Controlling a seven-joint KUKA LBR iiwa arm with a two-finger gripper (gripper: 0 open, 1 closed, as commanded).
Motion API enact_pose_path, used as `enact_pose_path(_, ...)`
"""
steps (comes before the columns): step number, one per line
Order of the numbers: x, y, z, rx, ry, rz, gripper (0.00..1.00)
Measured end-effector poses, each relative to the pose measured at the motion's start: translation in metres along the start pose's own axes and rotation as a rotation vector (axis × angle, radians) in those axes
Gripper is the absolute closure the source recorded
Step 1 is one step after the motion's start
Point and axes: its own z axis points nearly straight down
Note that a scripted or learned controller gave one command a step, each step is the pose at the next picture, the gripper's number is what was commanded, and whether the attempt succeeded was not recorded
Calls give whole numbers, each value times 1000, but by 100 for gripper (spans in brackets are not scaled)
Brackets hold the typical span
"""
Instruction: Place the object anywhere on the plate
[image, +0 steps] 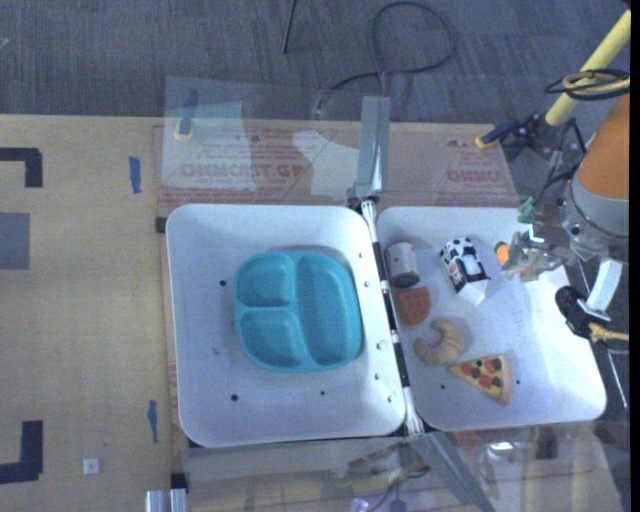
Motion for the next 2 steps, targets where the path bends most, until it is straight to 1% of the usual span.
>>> enact_pose_path(1, 71, 26, 4, -3, 1, -132, 100)
enact_pose_path(2, 126, -5, -13, 1, 2, -131, 100)
